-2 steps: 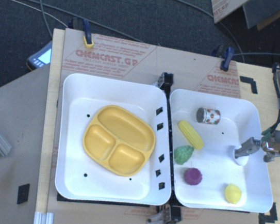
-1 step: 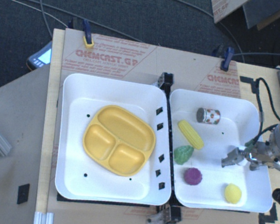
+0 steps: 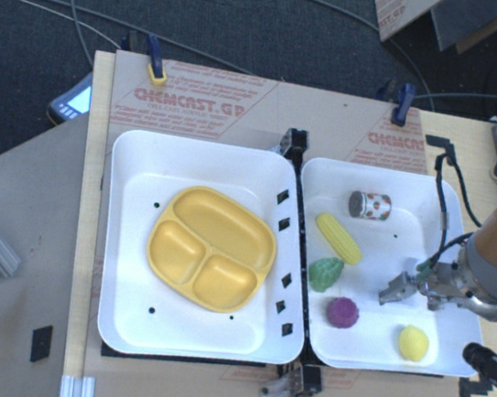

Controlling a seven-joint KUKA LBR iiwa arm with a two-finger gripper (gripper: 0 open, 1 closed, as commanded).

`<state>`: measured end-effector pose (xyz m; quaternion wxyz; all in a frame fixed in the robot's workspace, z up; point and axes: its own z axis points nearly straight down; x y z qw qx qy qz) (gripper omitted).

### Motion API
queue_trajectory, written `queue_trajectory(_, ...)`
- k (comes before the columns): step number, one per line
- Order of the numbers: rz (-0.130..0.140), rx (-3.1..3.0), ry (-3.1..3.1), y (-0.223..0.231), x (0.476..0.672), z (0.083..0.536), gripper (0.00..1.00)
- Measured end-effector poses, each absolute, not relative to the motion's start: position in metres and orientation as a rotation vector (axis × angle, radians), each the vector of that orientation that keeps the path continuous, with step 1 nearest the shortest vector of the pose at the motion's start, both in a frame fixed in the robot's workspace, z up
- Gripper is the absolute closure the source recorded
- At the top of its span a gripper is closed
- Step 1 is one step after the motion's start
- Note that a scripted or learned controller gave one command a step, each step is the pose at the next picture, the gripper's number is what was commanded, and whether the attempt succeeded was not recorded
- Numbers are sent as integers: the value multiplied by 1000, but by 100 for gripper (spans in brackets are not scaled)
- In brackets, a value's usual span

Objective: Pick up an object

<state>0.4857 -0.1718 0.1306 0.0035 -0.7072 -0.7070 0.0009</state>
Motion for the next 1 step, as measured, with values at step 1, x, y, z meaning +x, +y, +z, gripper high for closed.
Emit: queue_trajectory(1,2,-2218,-2216,-171,485,82,0)
